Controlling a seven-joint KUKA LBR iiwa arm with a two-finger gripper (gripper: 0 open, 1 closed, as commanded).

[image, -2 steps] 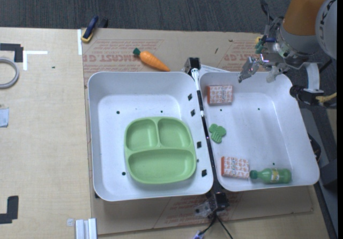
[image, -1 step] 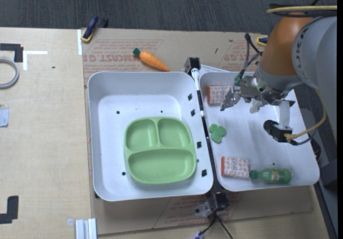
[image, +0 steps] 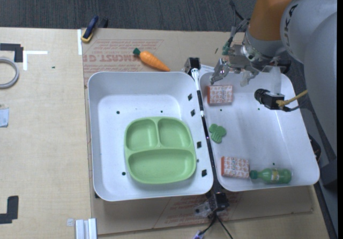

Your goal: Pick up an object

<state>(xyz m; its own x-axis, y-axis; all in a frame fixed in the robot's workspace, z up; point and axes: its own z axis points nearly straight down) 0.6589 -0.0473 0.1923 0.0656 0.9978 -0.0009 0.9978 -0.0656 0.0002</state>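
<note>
My gripper [image: 234,74] hangs over the far end of the right bin [image: 292,141], its two fingers spread apart and nothing between them. Just below its left finger a red and white box [image: 220,95] lies on the bin floor. Farther forward in the same bin lie a small green clover-shaped piece [image: 217,133], a second red and white box [image: 235,166] and a green bottle [image: 270,176] on its side at the near edge.
The left bin [image: 102,125] holds a green divided plate [image: 159,150]. A toy carrot [image: 151,59] lies on the cardboard behind the bins. A black fitting with a yellow cable [image: 269,98] hangs over the right bin's back right.
</note>
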